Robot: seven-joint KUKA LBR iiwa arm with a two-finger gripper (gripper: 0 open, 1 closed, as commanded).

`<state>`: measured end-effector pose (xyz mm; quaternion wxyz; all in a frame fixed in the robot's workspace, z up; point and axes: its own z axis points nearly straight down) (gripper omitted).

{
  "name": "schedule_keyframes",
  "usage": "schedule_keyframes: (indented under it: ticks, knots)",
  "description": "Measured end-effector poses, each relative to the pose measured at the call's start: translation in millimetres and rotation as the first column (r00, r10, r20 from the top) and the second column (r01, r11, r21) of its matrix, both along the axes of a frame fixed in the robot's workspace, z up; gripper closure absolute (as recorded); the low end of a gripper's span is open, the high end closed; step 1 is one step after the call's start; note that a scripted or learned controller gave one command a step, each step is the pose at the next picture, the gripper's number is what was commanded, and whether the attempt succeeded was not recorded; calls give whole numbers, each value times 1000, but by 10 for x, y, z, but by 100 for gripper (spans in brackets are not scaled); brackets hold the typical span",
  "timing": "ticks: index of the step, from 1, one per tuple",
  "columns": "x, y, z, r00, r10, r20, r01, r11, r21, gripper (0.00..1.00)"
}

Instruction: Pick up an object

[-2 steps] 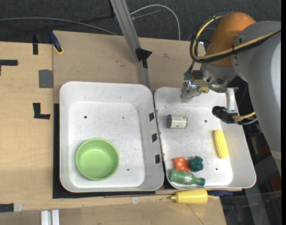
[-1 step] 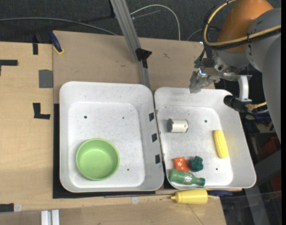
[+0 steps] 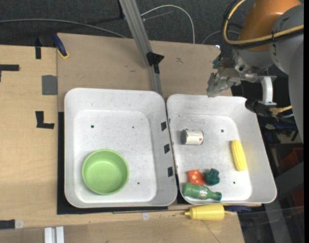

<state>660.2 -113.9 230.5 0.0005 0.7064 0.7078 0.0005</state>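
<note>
At the bottom edge, a yellow bottle lies on the worktop just outside the right bin. Inside that bin, at its lower edge, a green bottle lies beside a small orange toy and a dark teal toy. A corn cob lies right of centre, a small white can higher up; no writing is legible. The left bin holds a green bowl. The gripper hangs over the right bin's top rim, holding nothing; I cannot tell its opening.

Left bin: bowl at near left. Right bin: can centre, corn right, bottle near edge.
</note>
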Motion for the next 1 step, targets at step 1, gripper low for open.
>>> schedule_keyframes:
  ticks: [1]
  knots:
    - [-179, 503, 63, 1000, 4, -2, -4, 1000, 1, 100]
